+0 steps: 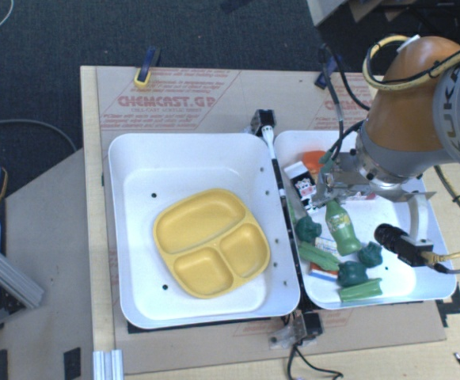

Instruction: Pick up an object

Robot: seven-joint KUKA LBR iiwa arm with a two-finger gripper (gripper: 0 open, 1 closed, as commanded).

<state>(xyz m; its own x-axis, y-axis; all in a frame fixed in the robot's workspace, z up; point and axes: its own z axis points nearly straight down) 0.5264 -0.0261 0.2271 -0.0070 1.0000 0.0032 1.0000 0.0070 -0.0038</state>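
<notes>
right bin (431, 290) with the gripper (325, 195) shown over its left half, above a crowded heap; whether it is released or clenched cannot be told. a green bottle (341, 226) is seen just below the gripper, hemmed in by a dark green toy (307, 230), a white card (300, 182) and a green block (352, 274). a yellow plate (211, 242) is held in the left bin (134, 165), well apart

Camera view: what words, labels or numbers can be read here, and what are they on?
"CHEMCAST G.P": red print on the brown board.
Smaller red lines below it: blurred, unreadable.
White packet in the right bin: print too small to read.
Grey arm: lettering cut off, unreadable.
</notes>
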